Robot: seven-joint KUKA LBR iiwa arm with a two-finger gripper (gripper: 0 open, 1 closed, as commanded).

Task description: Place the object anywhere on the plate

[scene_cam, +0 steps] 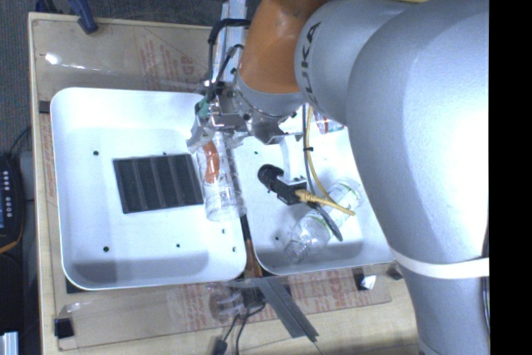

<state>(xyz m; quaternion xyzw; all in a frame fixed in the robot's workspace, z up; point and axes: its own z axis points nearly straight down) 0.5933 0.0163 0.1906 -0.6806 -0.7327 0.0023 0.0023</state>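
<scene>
Clear bottle (218,179) beside dark plate (158,183)

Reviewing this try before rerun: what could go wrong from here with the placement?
1. The clear bottle hangs below the hand over the left bin's right edge, beside the dark ribbed plate, not above it. Released here, it would probably land on the bin floor or the divider.
2. The grip itself is hard to see, so the bottle may slip early.
3. The bottle is round and could roll off the ribbed plate.
</scene>
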